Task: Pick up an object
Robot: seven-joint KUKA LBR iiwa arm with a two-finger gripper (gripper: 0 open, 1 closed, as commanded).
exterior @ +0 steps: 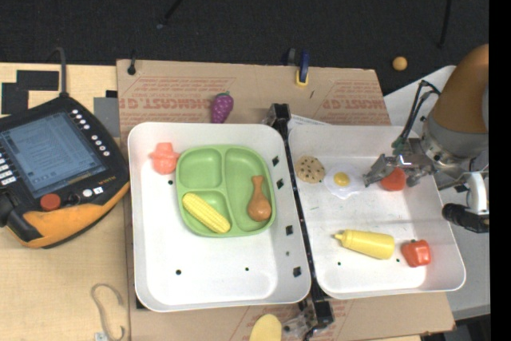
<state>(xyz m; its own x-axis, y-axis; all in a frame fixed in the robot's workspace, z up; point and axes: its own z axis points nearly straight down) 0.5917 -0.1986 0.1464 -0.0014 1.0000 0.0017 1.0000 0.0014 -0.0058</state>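
Over the right bin (447,271), the claw (391,174) pinches a red object (393,182).

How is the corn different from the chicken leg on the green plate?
The corn is yellow; the chicken leg is brown. The corn lies slanted in the lower left compartment of the green plate; the chicken leg stands almost upright in the picture, in the right compartment. Both rest inside the plate, in the left bin.

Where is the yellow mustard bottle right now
The yellow mustard bottle lies on its side in the right bin, near its front edge, just left of the small red toy.
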